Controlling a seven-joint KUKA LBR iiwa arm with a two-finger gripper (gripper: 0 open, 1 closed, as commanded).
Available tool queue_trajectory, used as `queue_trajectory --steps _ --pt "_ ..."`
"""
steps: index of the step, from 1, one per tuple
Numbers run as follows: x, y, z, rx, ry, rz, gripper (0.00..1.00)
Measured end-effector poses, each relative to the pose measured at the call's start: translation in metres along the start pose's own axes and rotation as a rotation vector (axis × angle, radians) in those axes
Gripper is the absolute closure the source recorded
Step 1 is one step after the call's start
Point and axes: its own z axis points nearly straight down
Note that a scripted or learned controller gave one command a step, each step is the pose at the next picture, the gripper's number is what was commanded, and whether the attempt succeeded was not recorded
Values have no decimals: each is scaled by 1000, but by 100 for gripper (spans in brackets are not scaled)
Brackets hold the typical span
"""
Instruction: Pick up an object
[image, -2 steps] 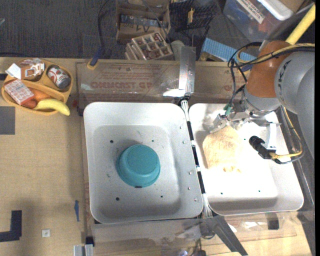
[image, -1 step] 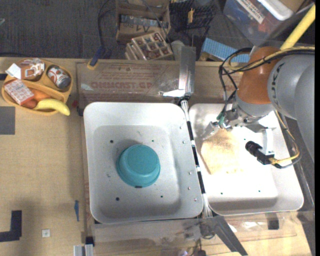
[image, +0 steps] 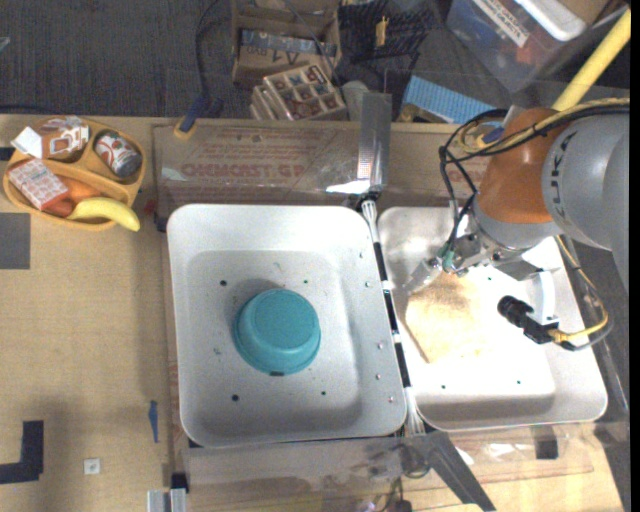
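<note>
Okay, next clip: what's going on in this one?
The arm reaches in over the right bin, its gripper low by a tan, flat object lying there. A teal bowl sits upside down in the left bin, untouched. Nothing looks lifted yet.

A yellow tray (image: 30, 195) at the bench's far left corner holds a banana (image: 106, 211) and small food packets. Beyond the bins stands a cardboard box (image: 258, 165); a blue pad (image: 440, 100) lies farther back.
</note>
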Motion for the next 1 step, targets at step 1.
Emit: queue_trajectory --steps 1 --pt "-2 1 -12 -7 -2 5 100"
